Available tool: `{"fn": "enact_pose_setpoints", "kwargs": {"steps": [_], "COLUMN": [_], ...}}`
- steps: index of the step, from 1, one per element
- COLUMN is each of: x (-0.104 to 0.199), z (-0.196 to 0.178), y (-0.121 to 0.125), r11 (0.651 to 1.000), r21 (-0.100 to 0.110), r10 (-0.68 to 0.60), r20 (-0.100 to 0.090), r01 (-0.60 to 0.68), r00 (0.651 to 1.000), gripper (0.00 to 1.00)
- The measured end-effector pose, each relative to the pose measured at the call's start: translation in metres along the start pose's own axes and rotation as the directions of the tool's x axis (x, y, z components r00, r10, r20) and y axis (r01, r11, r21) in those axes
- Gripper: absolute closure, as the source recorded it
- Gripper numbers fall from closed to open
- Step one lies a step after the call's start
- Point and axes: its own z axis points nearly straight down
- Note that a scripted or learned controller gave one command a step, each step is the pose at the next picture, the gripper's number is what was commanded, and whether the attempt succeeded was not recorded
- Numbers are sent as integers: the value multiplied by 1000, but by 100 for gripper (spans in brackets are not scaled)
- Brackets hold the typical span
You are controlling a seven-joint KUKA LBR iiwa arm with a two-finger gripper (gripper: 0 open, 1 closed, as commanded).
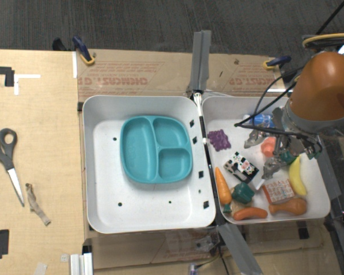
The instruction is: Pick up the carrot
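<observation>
1 carrot (222, 186), 2 bins, 1 teal plate (156, 149), 1 scissors (7, 159). Cardboard print reversed, unreadable. Claw (273, 166) state: can't tell.

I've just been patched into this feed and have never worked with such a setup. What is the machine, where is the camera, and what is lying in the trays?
One fixed camera looks down at a slant on a bench. The grey arm with an orange band reaches in from the right; its two-finger gripper hangs over the right white bin. That bin has toy food: the orange carrot by its left wall, purple grapes, a yellow banana, a black-and-white block. The left white bin holds a teal divided plate. Scissors lie on the bench. I see nothing held.
</observation>
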Motion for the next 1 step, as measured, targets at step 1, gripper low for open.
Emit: {"fn": "enact_pose_setpoints", "kwargs": {"steps": [1], "x": [-19], "z": [41], "y": [19], "r11": [991], "r21": [0], "r10": [132], "r20": [0], "r01": [-132], "r00": [991], "gripper": [0]}}
